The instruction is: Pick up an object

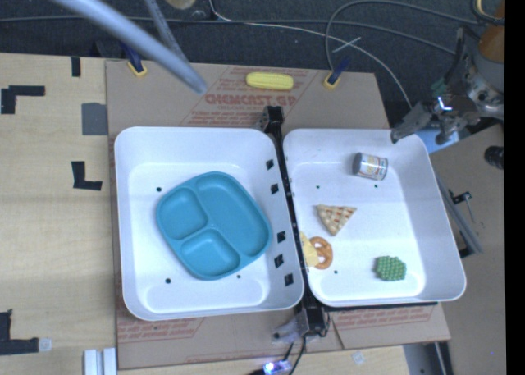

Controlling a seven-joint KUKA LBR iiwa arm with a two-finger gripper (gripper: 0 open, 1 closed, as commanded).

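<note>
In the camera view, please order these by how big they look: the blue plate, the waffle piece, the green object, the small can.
1. Blue plate, by far.
2. Waffle piece.
3. Small can and green object: they look alike, so no ranking.

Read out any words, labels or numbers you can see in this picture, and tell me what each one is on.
"CHEMCAST GP", in red, upside down, on the brown sheet behind the bins; that reading is unsure, as the print is blurred.
More red print runs along the sheet's front edge below the bins: too small to read.
The can in the right bin has a label: too blurred to read.
</note>
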